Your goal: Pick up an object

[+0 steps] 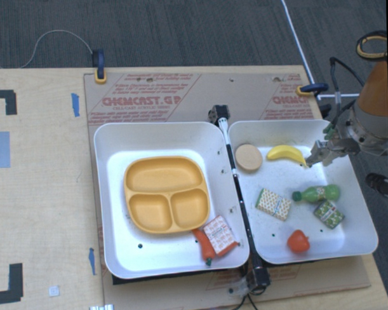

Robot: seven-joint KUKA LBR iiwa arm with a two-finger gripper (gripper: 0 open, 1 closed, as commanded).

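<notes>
The right bin holds one banana, one round cookie, one green bottle and one red tomato. The banana lies sideways by the gripper. I cannot tell the gripper's state.

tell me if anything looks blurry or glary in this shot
Camera view: lighting is even and soft, with no harsh glare on the white bins; the yellow tray casts only a faint shadow; the banana and tomato are fairly sharp; the pincer at the right looks slightly smeared, so its fingers are hard to read.
</notes>
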